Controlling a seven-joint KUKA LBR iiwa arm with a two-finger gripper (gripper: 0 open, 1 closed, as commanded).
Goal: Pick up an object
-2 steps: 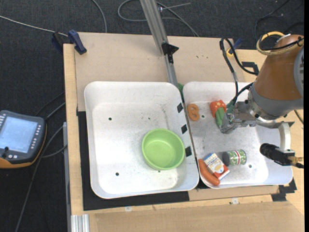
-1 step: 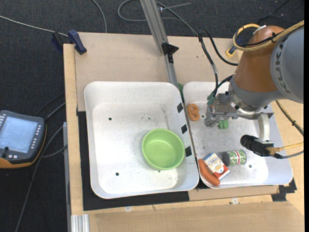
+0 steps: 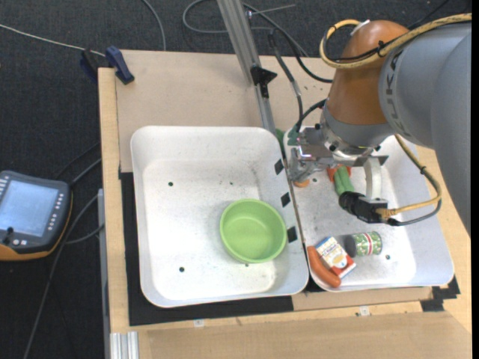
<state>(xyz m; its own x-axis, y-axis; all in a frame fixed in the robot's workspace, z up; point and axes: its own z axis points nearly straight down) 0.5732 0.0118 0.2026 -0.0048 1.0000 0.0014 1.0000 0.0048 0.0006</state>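
Note:
My gripper (image 3: 302, 167) hangs low over the right bin (image 3: 419, 268), close against its left wall at the back. The wrist hides what lies under it. A green and red stick-like object (image 3: 342, 179) lies just right of the gripper. Toward the front of that bin rest a small can with a green label (image 3: 365, 244), a small orange, white and blue carton (image 3: 334, 251) and an orange object (image 3: 323, 273) under the carton's front edge. A green bowl (image 3: 253, 230) sits upright in the left bin (image 3: 172, 200), near its front right corner.
A slanted metal pole (image 3: 243, 47) rises from behind the wall between the two bins. The arm's grey body covers the back right of the right bin. A blue clamp (image 3: 118, 63) sits on the bench's back left corner.

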